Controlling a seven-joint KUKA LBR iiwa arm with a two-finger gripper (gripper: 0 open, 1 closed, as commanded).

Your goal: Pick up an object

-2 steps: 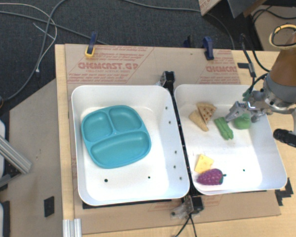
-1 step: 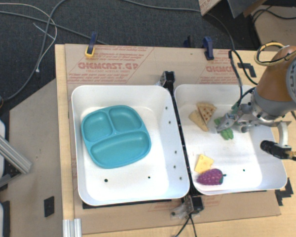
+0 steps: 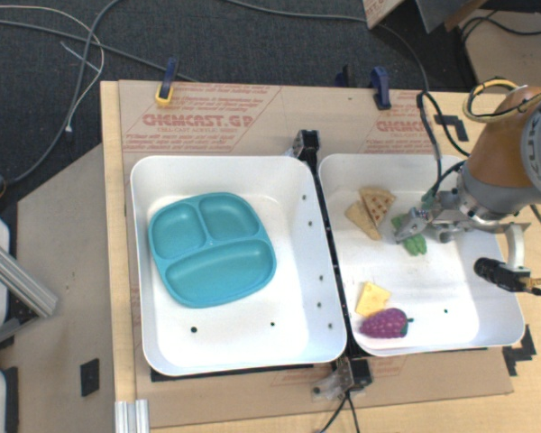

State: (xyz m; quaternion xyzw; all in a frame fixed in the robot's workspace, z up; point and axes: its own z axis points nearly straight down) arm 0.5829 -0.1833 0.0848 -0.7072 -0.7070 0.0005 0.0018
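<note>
My gripper (image 3: 413,227) is low in the right bin (image 3: 487,327), right at a small green object (image 3: 417,244); can't tell its state or the object's axis. Waffle-like tan pieces (image 3: 370,211) just left. Yellow wedge (image 3: 371,298) and purple grapes (image 3: 384,324) near the front. Teal divided plate (image 3: 213,247) in the left bin (image 3: 162,332). Table board (image 3: 198,115) reads "GICHICAST", partly legible.

Glossy smooth plastic teal plate (image 3: 213,249), matt cardboard bench top (image 3: 252,111)
</note>
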